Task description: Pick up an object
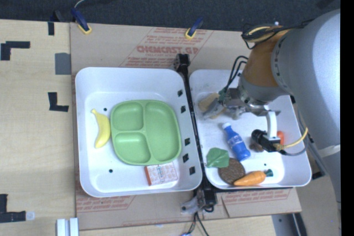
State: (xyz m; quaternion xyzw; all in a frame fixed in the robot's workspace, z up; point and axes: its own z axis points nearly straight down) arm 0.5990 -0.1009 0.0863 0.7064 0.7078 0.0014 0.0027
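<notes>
1. The grey arm [315, 80], with its orange band [260, 63], reaches in over the right edge of the right bin [282, 166] and bends down toward that bin's far-left corner.
2. The gripper [217, 109] sits low in that corner, pointing at the wall the two bins share. Whether it is released or clenched cannot be told from this slant.
3. A small tan object [207, 101] lies in the same far-left corner, just beside the gripper's tip. It may be touching the tip, but the view does not show whether it is held.
4. A blue bottle [237, 142] lies tilted near the middle of the right bin, on the near side of the gripper and apart from it.
5. Along the right bin's near edge sit three things:
   - a green leaf-shaped piece [217, 158] toward the near-left corner
   - a brown disc [228, 171] just beside it
   - an orange carrot [250, 178] overlapping the disc's right side
6. The left bin [91, 163] holds a green divided plate [146, 131] at its centre. A yellow banana [102, 129] lies along the left edge, and a red-and-white packet [161, 174] lies by the near edge, just below the plate.
7. Both bins rest on a cardboard sheet [160, 47] on the pale bench [33, 135].
</notes>
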